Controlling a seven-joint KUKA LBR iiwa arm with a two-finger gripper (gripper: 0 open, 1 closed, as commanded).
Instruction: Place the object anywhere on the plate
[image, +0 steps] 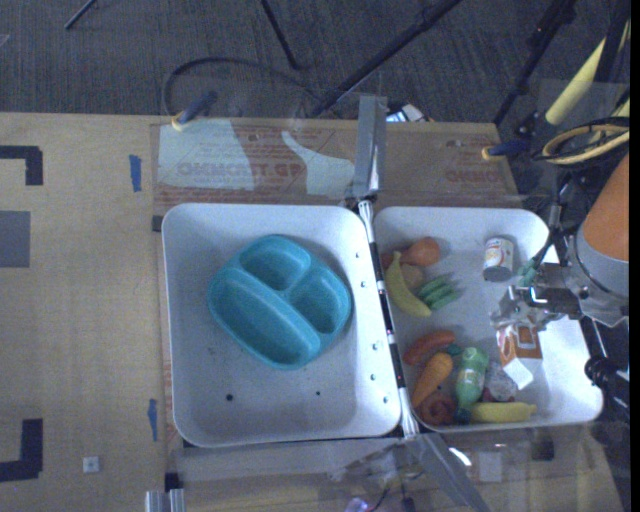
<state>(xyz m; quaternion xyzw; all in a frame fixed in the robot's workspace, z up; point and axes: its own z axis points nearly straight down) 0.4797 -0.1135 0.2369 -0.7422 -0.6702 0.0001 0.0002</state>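
The gripper (520, 308) is hung over the toy food bin (570, 395), nothing yet seen held; its opening cannot be told.

You're looking at a teal plate (281, 299) in a white bin (190, 330) on a tan table (75, 300). Left of the fingers (516, 305) lie a yellow banana (402, 288), green pods (440, 292) and an orange carrot (432, 376); just beside them, an orange-and-white packet (522, 342).
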